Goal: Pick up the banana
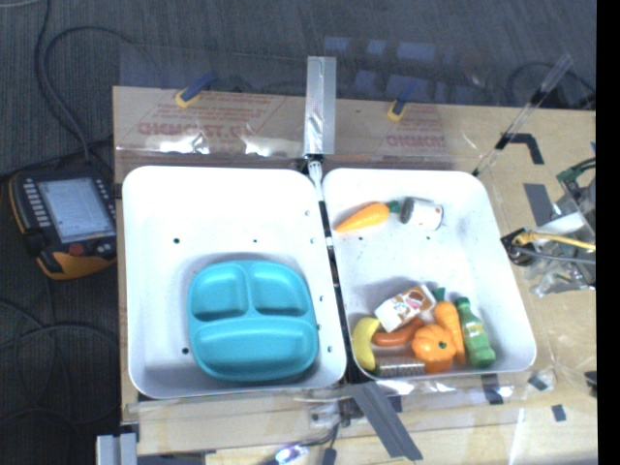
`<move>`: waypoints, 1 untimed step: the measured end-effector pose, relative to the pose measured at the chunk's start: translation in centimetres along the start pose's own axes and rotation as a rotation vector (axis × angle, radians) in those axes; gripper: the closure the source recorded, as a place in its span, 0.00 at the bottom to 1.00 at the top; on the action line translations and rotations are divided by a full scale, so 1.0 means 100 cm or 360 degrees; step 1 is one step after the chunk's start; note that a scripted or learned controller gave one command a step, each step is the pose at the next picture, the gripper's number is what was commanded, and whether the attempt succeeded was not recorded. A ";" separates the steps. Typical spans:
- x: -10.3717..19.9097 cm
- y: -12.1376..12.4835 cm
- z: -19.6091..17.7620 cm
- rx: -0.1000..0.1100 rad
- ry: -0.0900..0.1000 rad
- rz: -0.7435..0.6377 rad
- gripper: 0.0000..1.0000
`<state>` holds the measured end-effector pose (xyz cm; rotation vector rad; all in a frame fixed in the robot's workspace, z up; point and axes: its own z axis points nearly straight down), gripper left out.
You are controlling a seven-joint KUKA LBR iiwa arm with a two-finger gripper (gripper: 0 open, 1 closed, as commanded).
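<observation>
The yellow banana [363,343] lies curved against the left wall of the right bin [489,223], at its front left corner. It touches a red sausage [392,338] and sits just below a small white carton [405,308]. The banana's top side is uncovered.
An orange fruit [433,345], a carrot [448,318] and a green bottle [475,333] crowd the same front corner. Another carrot [360,217] and a white-grey item [422,213] lie at the bin's back. A teal divided tray [254,318] rests in the left bin [160,211]. Tools and cables [557,245] sit on the bench at right.
</observation>
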<state>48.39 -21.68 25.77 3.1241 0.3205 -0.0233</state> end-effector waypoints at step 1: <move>0.036 0.014 0.030 -0.0002 0.0013 -0.0077 1.00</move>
